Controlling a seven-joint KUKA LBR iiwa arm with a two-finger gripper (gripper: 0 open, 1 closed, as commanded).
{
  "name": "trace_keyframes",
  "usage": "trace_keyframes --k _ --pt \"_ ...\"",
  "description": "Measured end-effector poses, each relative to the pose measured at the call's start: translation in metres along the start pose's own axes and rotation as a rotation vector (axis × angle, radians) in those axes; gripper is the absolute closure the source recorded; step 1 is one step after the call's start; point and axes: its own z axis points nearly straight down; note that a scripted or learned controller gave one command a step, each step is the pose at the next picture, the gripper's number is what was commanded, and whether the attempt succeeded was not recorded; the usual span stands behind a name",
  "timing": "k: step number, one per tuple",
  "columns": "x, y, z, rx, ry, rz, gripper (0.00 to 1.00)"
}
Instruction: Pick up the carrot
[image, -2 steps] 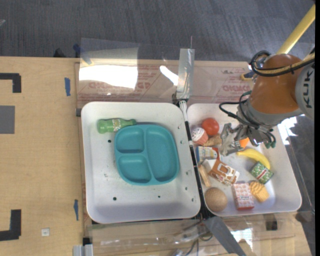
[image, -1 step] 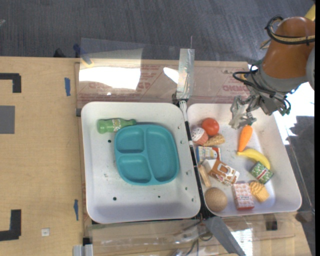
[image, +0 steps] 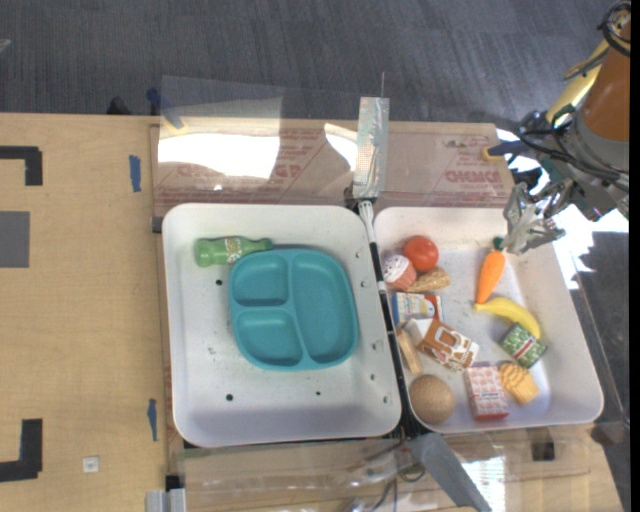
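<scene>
The tool (image: 524, 232) hangs just above the carrot's (image: 488, 275) green tip in the right bin (image: 578, 330). Whether it is spread or pressed together cannot be told.

This is a robotics lab or test cell. A plywood surface (image: 80, 300) marked with black tape squares (image: 22, 165) and blue tape strips (image: 134, 172) carries two shallow white bins (image: 190, 400), one stocked with toy food, over grey industrial flooring (image: 300, 50).
</scene>
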Motion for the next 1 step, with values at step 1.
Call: trace_keyframes --k 1 --pt "-0.0024 0.0014 -0.0085 -0.001 -0.005 0.001 1.00"
